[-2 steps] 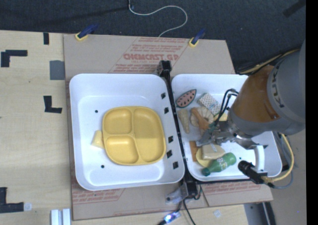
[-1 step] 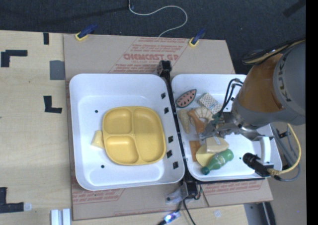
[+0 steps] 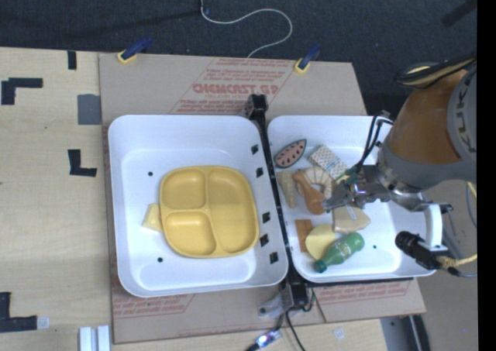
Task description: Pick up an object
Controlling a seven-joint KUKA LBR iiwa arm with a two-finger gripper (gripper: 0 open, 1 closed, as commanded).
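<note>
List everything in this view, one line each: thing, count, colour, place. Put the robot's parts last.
white bins: 2, white, side by side on the bench
divided plate: 1, yellow, middle of the left bin
flat piece: 1, pale yellow, tucked under the plate's left edge
bottle: 1, green, front of the right bin
watermelon slice toy: 1, pink with green rim, back left of the right bin
small mixed items: several, tan, brown and cream, piled mid right bin
clamps: 2, blue and yellow, on the cardboard's far edge
cable: 1, white, on the dark floor beyond
arm: 1, grey and orange, from the right
claw: 1, dark, low over the pile
</note>
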